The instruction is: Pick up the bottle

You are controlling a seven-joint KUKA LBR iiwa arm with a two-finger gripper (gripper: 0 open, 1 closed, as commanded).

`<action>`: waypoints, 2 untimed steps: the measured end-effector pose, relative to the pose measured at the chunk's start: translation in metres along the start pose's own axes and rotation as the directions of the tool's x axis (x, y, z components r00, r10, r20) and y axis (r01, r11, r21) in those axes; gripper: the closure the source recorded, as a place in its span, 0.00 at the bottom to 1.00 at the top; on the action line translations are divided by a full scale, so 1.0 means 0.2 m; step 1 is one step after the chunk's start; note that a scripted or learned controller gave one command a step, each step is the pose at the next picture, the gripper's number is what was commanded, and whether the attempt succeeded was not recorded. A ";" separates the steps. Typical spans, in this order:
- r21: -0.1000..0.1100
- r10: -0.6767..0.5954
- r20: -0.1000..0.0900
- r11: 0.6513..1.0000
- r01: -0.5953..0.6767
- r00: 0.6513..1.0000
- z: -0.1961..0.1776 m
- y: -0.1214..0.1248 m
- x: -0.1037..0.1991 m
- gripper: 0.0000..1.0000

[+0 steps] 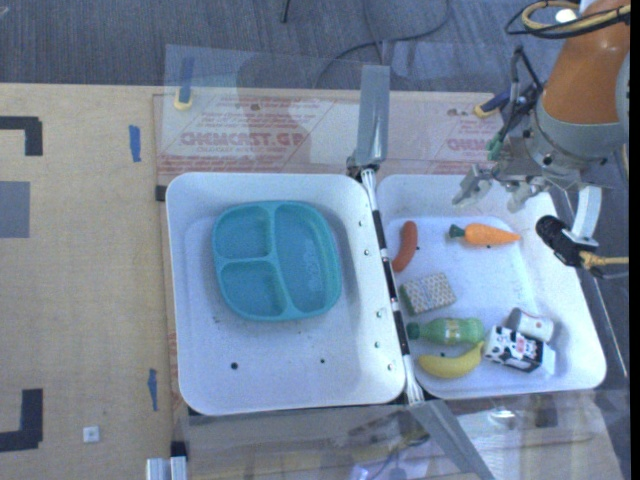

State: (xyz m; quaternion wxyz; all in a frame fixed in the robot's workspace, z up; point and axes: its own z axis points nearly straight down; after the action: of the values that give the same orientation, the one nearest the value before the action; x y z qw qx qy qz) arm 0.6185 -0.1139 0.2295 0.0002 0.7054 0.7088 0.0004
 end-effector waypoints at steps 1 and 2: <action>0.001 0.030 0.000 1.000 -0.030 1.000 0.44 -0.29 0.08 0.00; -0.010 -0.107 0.000 0.994 0.107 0.994 0.70 -0.60 0.06 0.00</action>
State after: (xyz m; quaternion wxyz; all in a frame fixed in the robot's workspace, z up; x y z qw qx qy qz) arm 0.4986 -0.1022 0.0895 0.0036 0.6663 0.7457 0.0043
